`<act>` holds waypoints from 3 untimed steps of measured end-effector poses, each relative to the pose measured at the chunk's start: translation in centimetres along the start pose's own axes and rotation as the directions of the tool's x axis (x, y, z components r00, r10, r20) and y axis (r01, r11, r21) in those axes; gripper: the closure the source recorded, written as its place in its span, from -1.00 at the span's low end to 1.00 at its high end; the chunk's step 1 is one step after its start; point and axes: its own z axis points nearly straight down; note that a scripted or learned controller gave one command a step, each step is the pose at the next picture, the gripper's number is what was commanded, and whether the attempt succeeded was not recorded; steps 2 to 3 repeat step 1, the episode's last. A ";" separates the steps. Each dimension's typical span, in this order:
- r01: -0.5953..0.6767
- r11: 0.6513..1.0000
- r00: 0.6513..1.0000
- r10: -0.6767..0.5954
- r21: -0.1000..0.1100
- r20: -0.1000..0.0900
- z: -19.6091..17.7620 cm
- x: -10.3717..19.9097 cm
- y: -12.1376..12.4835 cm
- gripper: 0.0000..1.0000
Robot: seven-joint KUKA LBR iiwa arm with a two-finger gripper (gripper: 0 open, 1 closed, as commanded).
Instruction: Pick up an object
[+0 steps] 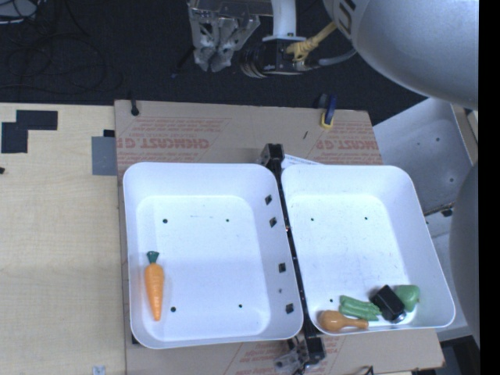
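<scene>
Overhead, tool (221, 51) hangs (carrot (154, 287) below).

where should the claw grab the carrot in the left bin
Probably across the thick upper body of the carrot, just below its green top, coming straight down. It lies flat and lengthwise, apart from the wall of the left bin, so fingers should fit on both long sides. The tip tapers thin.

Pale wooden bench (55, 233) carries a printed cardboard sheet (234, 135), two white bins (199, 180) side by side on top.
</scene>
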 end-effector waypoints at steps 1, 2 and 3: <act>-0.013 1.000 1.000 0.013 0.000 0.002 1.8 -10.0 -0.3 1.00; -0.013 1.000 1.000 0.013 0.000 0.002 1.8 -10.0 -0.3 1.00; -0.013 1.000 1.000 0.013 0.000 0.002 1.8 -10.0 -0.3 1.00</act>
